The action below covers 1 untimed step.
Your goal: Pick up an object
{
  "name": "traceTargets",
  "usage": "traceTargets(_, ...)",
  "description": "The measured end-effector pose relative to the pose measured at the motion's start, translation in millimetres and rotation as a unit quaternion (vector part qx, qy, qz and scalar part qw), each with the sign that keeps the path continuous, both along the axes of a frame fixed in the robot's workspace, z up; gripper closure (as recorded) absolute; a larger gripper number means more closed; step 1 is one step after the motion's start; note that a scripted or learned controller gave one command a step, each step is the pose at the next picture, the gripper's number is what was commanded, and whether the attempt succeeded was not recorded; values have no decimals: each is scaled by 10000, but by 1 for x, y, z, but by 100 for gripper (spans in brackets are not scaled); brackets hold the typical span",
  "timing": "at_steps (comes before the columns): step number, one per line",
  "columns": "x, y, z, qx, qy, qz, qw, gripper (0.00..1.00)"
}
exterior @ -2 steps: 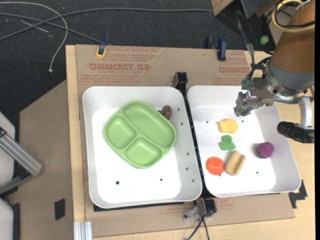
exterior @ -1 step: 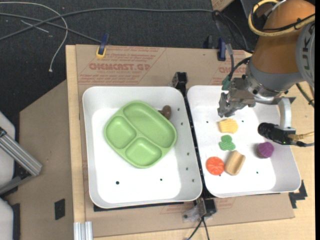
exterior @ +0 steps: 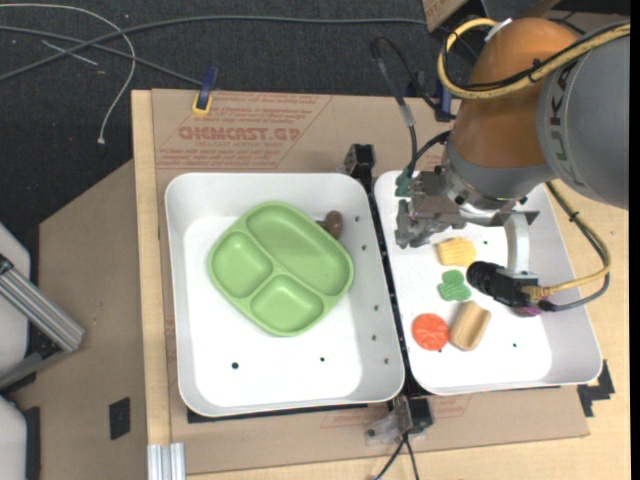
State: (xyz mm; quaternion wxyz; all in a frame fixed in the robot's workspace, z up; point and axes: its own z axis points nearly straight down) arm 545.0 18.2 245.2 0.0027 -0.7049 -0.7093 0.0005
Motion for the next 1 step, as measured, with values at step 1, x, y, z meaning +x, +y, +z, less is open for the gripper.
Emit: traceTargets(1, 8, 59, -17, -1, -1, 3, 10000, 100)
